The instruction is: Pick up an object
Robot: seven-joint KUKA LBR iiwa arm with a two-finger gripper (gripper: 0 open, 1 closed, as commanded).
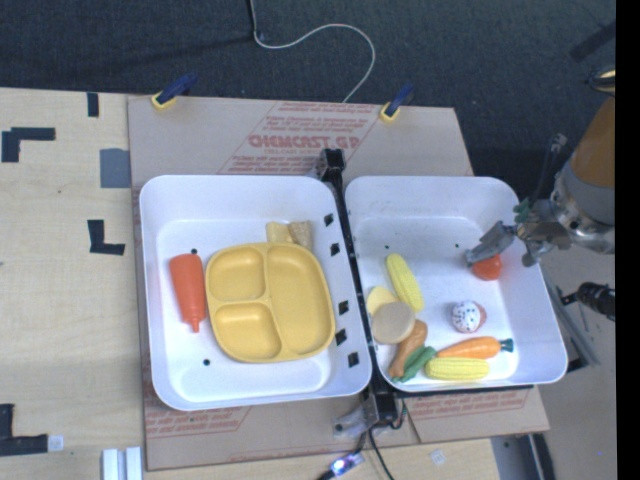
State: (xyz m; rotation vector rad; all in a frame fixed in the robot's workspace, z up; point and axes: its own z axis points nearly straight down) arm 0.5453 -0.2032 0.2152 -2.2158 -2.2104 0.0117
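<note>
My gripper (pixel 492 248) hangs over the right bin (pixel 440 200), near its far right wall, my wrist coming in across that rim. I cannot tell how my claw is set from this slant. A small red piece (pixel 487 267) sits just under and beside the tip, touching it or nearly so; whether I have it or merely hover above it I cannot tell, so I judge it my likely target and not yet a sure catch. It lies apart from the other toys, which makes it the easy choice: nothing crowds a descent there.

Further in, a yellow corn cob (pixel 404 280) lies slantwise mid-bin. Toward the near wall the rest bunch together: a pale round slice (pixel 391 321) against a brown piece (pixel 409 343), a second corn cob (pixel 457 368) beside a carrot (pixel 472 348), and a speckled white ball (pixel 466 316) a little apart from them. That cluster would be harder to enter cleanly, I think.

The left bin (pixel 160 208) holds a yellow divided tray (pixel 268 300), an orange-red piece (pixel 187 288) beside it, and a tan block (pixel 289 234) at its far edge, all well away from me.
</note>
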